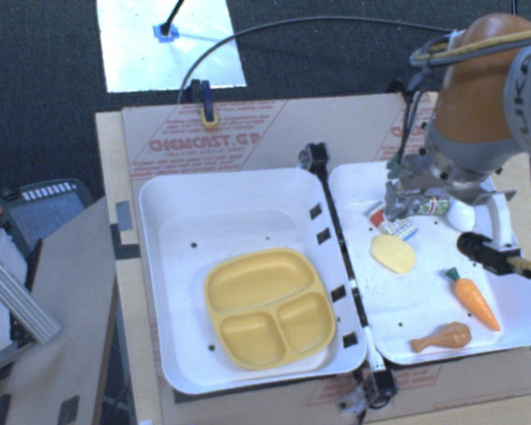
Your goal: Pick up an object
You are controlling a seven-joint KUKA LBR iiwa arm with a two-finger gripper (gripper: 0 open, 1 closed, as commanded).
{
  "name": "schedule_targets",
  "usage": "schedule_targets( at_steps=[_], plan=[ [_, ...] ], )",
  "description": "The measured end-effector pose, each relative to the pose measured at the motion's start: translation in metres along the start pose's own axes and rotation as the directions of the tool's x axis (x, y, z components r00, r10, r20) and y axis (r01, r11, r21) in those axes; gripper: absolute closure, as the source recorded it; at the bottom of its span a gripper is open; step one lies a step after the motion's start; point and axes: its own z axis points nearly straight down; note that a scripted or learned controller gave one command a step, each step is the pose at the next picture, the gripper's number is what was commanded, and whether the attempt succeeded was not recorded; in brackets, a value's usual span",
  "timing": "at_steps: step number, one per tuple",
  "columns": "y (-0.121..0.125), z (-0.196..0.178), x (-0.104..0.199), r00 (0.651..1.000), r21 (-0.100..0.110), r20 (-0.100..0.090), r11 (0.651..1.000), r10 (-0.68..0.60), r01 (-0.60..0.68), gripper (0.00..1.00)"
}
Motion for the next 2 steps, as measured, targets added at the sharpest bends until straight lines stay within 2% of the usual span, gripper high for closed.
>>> schedule_targets(
  at_steps=[1, 2],
  plan=[
    [-0.007, 0.011, 0.055, 1.0, 0.001, 0.0, 1.0, -0.001, 0.001, 1.0],
    [-0.024, 0.007, 0.099, 1.0, 0.002, -0.001, 1.0, 0.0, 0.0, 1.0]
  ],
)
